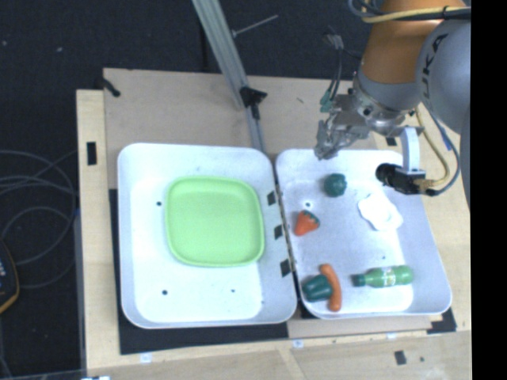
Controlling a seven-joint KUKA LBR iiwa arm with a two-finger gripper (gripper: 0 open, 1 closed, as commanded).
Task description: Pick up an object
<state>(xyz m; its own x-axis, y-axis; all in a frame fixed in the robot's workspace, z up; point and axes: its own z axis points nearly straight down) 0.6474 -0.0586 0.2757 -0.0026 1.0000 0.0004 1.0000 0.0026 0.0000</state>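
The right bin [420, 244] holds several small objects. A dark green ball [335, 184] lies near its far edge. A red-orange strawberry-like piece [306, 223] sits by the left wall. A white crumpled item [379, 211] rests toward the right. A green bottle [383, 276] lies on its side near the front. An orange carrot with a dark green end [324, 286] lies at the front left. My gripper [326, 150] hangs over the bin's far left corner, a little above and behind the green ball, with nothing seen between its fingers.
The left bin [142, 236] carries a light green square plate [214, 221]. A grey metal post [226, 50] slants up from between the bins. A black cable connector [396, 176] juts over the right bin's far right side.
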